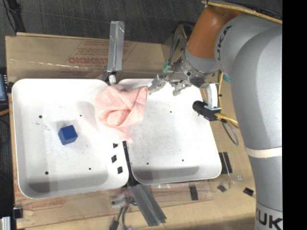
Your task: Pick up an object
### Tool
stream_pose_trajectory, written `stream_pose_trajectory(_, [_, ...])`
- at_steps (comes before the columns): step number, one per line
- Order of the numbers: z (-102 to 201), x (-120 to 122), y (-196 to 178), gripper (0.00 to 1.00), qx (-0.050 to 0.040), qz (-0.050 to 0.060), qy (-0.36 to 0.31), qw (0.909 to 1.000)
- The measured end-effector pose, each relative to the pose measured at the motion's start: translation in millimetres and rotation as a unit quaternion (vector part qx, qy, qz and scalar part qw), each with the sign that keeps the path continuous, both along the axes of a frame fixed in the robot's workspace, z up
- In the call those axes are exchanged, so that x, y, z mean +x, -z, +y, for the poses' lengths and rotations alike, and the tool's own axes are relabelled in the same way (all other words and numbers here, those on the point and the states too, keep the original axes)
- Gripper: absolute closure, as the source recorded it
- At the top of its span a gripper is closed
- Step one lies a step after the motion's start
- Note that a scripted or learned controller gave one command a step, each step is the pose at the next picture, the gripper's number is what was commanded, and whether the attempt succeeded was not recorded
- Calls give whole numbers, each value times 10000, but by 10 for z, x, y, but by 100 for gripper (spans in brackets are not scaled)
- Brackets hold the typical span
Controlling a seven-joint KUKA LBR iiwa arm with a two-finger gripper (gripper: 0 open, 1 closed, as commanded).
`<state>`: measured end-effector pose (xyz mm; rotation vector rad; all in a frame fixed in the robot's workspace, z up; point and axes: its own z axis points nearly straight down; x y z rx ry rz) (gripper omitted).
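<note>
A crumpled pink cloth [121, 110] lies draped over the ridge between the two white bins, partly in each. A small blue cube [68, 134] sits in the left bin [29, 166]. My gripper [166, 86] hangs over the far edge of the right bin [192, 152], just right of the cloth's upper right corner. Its two fingers [155, 85] stand apart, so it is open, with nothing between them. The left finger is close to the cloth's corner; I cannot tell if it touches it.
A grey metal post [115, 49] stands behind the bins near their shared ridge. A black part and cables [208, 111] hang from the arm over the right bin's right rim. Brown cardboard [57, 56] lies under and behind the bins.
</note>
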<state>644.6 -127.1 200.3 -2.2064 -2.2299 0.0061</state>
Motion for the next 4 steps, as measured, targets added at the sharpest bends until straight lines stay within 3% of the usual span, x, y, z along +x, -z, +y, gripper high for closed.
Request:
stream_pose_trajectory(1, [254, 116, 1069, 0, 2, -10, -786, 9969])
stream_pose_trajectory(2, [273, -118, 1080, 0, 8, -16, -2791, 9603])
stream_pose_trajectory(4, [269, -119, 1080, 0, 8, -17, -2788, 9603])
